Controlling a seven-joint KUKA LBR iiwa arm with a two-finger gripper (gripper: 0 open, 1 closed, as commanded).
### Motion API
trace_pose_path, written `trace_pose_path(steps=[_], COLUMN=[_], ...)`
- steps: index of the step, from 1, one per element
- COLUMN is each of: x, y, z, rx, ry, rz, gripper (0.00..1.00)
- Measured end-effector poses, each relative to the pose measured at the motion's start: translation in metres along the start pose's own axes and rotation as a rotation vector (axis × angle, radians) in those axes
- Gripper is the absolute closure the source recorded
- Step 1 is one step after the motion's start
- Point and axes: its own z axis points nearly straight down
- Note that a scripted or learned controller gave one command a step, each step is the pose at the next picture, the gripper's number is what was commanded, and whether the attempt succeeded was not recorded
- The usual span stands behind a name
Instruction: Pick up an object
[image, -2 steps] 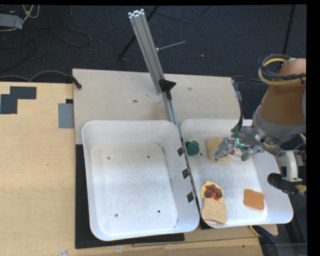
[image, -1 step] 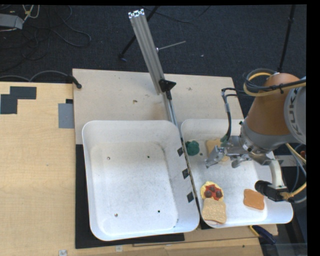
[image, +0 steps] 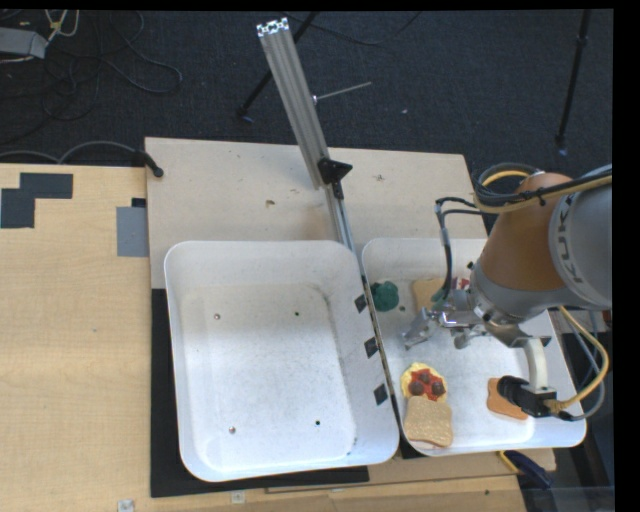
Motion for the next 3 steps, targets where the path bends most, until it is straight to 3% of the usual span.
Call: trace_pose_path(steps=[1,2,3], x=[0.0,-0.001,-0.004], y=[0.001,0.001,0.007], z=[0.041,0.03,-0.031], rx=[-0.008,-0.008,-0.012], ry=[-0.001,0.0,-0.002], rz=[0.0,0.007,0.0], gripper=[0.0,1.0,1.0])
